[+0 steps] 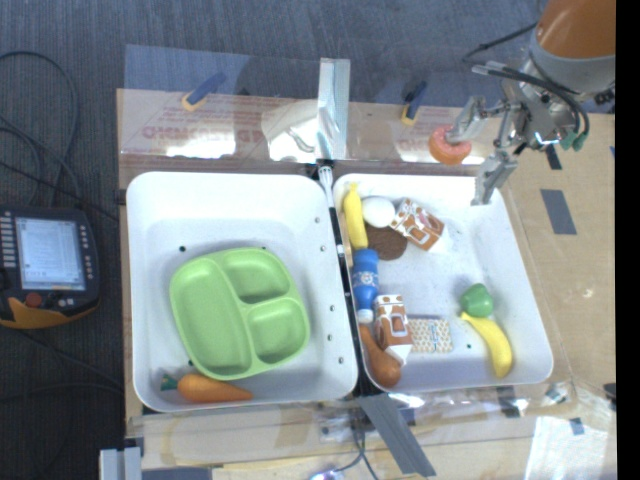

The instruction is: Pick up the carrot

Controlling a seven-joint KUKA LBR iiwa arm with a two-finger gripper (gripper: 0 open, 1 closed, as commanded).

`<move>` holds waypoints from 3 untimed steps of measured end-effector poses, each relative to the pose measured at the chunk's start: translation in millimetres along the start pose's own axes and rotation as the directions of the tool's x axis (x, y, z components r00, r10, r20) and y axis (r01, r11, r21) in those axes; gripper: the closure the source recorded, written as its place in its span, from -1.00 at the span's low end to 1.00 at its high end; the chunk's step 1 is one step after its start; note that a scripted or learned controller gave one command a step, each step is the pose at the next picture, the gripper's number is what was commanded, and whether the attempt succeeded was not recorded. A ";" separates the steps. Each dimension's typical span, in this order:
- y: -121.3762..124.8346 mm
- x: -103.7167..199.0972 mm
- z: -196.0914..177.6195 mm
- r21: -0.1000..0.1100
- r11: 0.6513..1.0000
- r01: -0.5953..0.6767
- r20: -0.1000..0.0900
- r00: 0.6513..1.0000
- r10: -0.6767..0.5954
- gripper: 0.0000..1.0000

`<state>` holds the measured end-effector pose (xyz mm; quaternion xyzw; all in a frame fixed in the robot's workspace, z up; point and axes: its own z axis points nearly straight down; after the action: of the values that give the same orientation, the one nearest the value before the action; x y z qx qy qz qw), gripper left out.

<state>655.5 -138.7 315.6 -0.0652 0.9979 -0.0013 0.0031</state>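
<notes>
In the left bin (150,208), your carrot (207,389) lies on its side along the near wall, just below the green divided plate (238,311) and untouched. Across the divider, the right bin (525,268) holds a yellow banana (352,218), a blue bottle (365,278), snack packets and a second banana (492,341) beside a green pepper (477,299). Far right, the gripper (485,158) hangs over that bin's back corner, fingers spread wide and holding nothing. You look to be at the approach step: the next move calls for a long cross to the left bin's near edge, then a descent aligned across the carrot.
</notes>
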 end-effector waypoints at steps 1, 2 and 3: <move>11.2 -14.2 23.8 -0.002 0.965 -0.264 -0.005 0.965 0.264 -1.00; 44.6 3.7 122.2 0.000 0.905 -0.426 -0.012 0.905 0.426 -1.00; 66.8 -13.1 131.9 -0.001 0.900 -0.436 -0.005 0.900 0.436 -1.00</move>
<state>660.6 -71.0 183.6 0.1599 0.9871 0.0003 0.0009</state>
